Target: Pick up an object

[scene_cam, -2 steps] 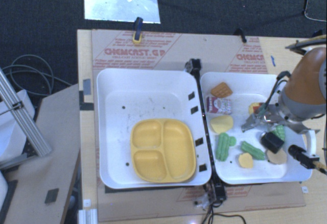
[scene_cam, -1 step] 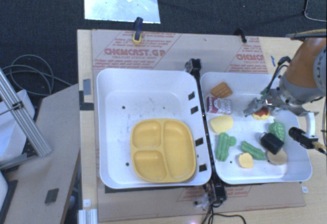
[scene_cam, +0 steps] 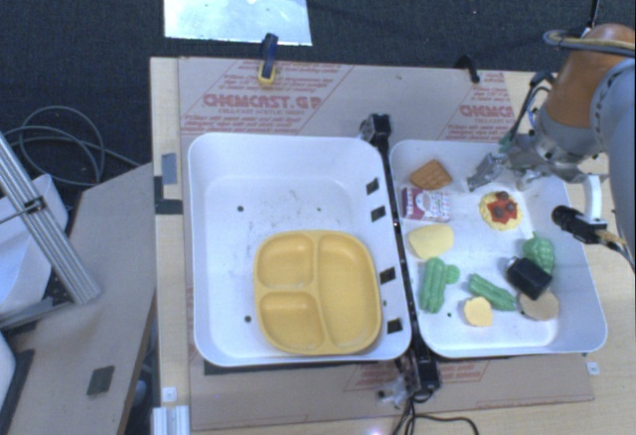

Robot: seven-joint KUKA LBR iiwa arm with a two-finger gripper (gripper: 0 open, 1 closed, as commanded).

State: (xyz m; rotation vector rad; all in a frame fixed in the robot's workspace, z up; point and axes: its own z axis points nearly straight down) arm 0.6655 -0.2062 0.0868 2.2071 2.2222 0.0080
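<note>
On the bench [scene_cam: 328, 90] stand two white bins side by side. Largest is the left bin [scene_cam: 229, 175], holding a yellow tray [scene_cam: 318, 289] with three compartments. The right bin [scene_cam: 566, 324], taken here as landmark, carries all the small things and so the task's candidates.

The arm [scene_cam: 586, 95], grey with an orange band, reaches over the right bin's far corner. Its pincer [scene_cam: 507, 163] hangs just above the bin's far edge; whether it is spread or pressed together cannot be told, and nothing is seen in it.

Contents of the right bin, by size:
- green cactus [scene_cam: 434, 284], near the bin's left wall, toward the near side;
- pale yellow piece [scene_cam: 429, 241], just beyond the cactus;
- red-and-white packet [scene_cam: 425, 205], against the left wall, farther in;
- orange wedge [scene_cam: 431, 174], in the far left part;
- round yellow piece with red top [scene_cam: 500, 211], mid-bin, nearest the pincer;
- green lump [scene_cam: 540, 250] and black block [scene_cam: 529, 277], toward the right wall, touching or nearly so;
- green pod [scene_cam: 492, 292], small yellow piece [scene_cam: 478, 312] and tan disc [scene_cam: 540, 306], along the near side.

Judgement: no grasp is yet made. The round yellow piece is the soundest choice, standing apart from its neighbours and close by the pincer. A good attempt would centre over it, descend straight and close low on its sides; the crowded near-right cluster risks a glancing or double pick.
</note>
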